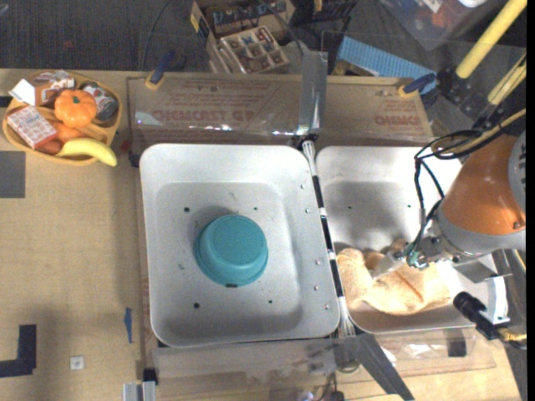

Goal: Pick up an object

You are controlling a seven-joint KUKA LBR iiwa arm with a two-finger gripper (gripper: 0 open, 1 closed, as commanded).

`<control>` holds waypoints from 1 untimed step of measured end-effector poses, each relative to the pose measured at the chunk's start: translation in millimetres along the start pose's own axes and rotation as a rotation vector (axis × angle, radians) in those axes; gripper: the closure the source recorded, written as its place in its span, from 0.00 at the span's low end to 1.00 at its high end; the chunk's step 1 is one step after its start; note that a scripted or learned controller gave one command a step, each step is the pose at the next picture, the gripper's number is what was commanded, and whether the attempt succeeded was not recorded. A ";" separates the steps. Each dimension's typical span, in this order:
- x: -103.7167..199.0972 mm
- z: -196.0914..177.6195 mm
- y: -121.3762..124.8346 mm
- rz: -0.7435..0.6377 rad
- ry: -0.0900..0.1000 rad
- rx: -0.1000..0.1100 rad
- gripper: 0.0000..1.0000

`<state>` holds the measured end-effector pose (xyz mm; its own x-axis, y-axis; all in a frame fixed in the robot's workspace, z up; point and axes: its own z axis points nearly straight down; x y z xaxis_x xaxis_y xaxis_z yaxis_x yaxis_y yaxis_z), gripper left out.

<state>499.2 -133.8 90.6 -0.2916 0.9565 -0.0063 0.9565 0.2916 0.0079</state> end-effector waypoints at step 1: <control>-48.4 0.7 42.0 -0.160 -0.001 -0.005 0.00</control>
<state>553.5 -167.9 90.5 -0.4406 0.8977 -0.0086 0.8976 0.4407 0.0115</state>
